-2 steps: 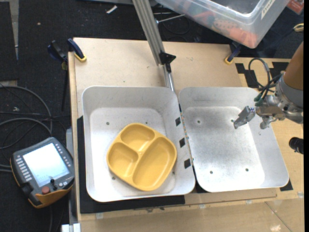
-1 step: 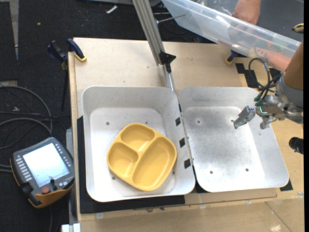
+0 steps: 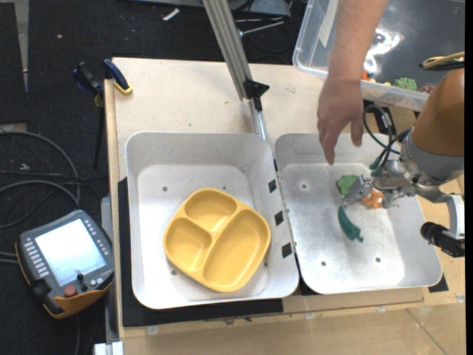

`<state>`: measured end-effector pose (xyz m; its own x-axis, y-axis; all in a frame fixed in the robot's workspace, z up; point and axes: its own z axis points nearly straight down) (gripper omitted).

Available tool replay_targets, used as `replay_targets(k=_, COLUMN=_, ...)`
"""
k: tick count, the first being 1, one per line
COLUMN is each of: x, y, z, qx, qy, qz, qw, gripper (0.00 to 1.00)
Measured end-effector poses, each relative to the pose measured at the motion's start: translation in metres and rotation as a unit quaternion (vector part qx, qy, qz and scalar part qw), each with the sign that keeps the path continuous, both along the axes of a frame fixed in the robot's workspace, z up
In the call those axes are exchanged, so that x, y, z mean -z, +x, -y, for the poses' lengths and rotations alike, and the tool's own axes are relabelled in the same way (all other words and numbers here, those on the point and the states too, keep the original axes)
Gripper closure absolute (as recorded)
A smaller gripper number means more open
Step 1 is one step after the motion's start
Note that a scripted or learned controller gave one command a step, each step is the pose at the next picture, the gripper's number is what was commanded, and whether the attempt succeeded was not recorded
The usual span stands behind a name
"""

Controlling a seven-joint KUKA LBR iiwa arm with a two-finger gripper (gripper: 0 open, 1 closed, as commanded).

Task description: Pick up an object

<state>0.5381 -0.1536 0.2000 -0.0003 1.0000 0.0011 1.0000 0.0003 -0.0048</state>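
In the right bin [image 3: 384, 268] lie a dark green curved object [image 3: 349, 225], a lighter green object [image 3: 346, 184] and a small orange object [image 3: 375, 200]. My gripper [image 3: 367, 189] hangs low over the bin's upper middle, right beside the light green and orange objects. The wrist hides how it meets them. A yellow divided plate [image 3: 217, 237] sits in the left bin [image 3: 148, 161].
A person's arm [image 3: 353, 65] reaches down from the top, its hand [image 3: 338, 124] hovering over the right bin's back edge, close to my gripper. A clear plastic tub [image 3: 325, 35] is at upper right. A slanted metal pole [image 3: 233, 43] stands behind the bins. A teach pendant [image 3: 63, 261] lies at left.
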Motion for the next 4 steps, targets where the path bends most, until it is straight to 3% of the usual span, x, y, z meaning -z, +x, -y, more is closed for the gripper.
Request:
replay_targets(k=2, x=0.096, y=-0.006, z=0.003, qx=0.000, qy=-0.0026, qz=0.005, qw=1.0000, gripper=0.00)
replay_targets(k=3, x=0.084, y=-0.005, z=0.003, qx=0.000, qy=-0.0026, qz=0.006, qw=1.0000, gripper=1.00)
replay_targets(k=4, x=0.022, y=-0.007, z=0.006, qx=-0.001, qy=-0.0016, qz=0.006, qw=1.0000, gripper=1.00)
